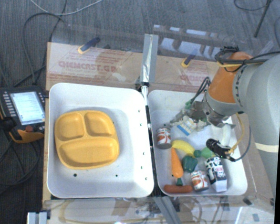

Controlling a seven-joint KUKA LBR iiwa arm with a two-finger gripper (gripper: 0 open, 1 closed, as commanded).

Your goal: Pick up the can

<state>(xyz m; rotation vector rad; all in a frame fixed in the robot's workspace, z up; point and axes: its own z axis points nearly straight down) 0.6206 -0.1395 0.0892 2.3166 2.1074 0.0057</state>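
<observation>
Arm (256,93) comes in from the right, orange band sits over the back of the right bin (240,185). Gripper (191,118) is low over that bin's rear-middle area, above a small blue-and-white packet (185,129). Can't tell the state of the fingers; they blur into the clutter under the wrist, and nothing is visibly between them.

Can (163,137) lies on its side at the left edge of the right bin, next to the divider wall, red-and-white label up. It's apart from the gripper, to its lower left. Second can (200,180) with similar label sits near the front of the same bin, just beside a black-and-white carton (217,171).

Other stuff in the right bin: yellow banana (183,146) just right of the first can, orange carrot (176,164) below it, dark green piece (190,163) next to the carrot, bright green piece (205,153), red chili (177,188) along the front wall.

Left bin (58,185) holds a yellow compartment tray (86,139), flat, roughly centred.

Teach pendant (21,109) lies off the surface to the left, screen lit.
</observation>
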